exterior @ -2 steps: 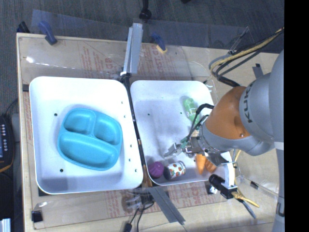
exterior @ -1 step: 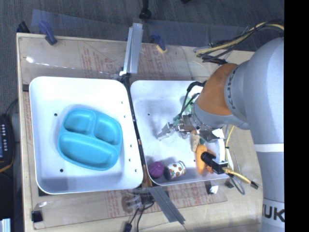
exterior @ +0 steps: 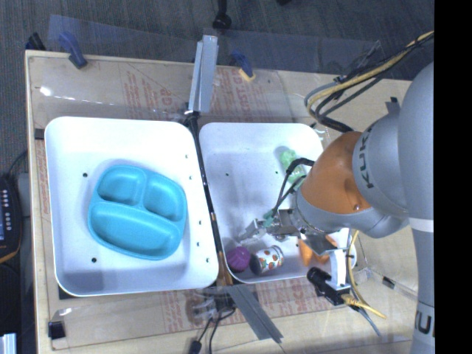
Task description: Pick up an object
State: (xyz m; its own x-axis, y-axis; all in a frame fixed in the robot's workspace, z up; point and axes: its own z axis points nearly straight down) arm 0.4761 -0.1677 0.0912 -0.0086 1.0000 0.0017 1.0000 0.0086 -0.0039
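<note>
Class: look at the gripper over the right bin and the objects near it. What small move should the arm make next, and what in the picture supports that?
Probably lower slightly toward the small round purple object. The two-finger gripper sits just above it in the right-hand shallow white bin, with nothing visibly between its fingers.

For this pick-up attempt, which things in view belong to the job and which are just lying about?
In play:
- tool, low in the right bin
- purple ball
- small patterned cup on its side
- green object
- orange object, partly behind the arm

Lying about:
- blue divided tray in the left bin
</note>
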